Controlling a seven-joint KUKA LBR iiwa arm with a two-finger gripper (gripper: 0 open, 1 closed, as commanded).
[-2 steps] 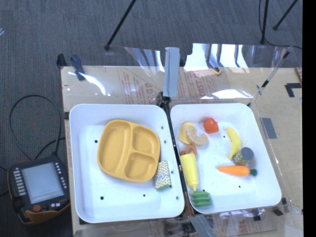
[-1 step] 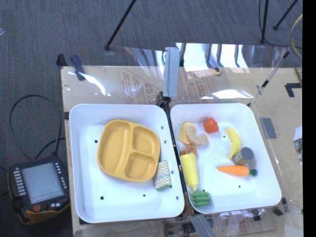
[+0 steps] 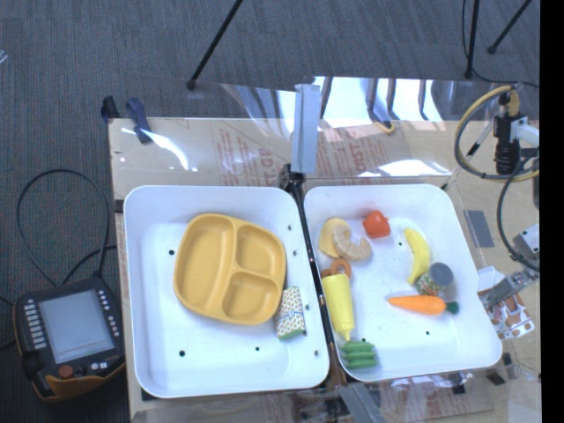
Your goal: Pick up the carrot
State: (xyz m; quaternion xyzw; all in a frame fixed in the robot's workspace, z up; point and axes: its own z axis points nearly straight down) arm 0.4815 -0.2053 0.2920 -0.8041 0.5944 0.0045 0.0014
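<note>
Small orange plastic carrot [image 3: 419,304] is lying lower right in right white bin [image 3: 467,342], beside a grey-lidded can [image 3: 436,281] | tool state: cannot tell | yellow divided plate [image 3: 231,268] is sitting in left bin [image 3: 150,359]

Red print runs across the clear sheet [image 3: 256,157] laid on the bench [image 3: 123,161] just behind the two white bins [image 3: 141,236], but it is mirrored and glare-washed, so no word reads. The small can [image 3: 435,281] in the right-hand bin carries a label too small to read.
</note>
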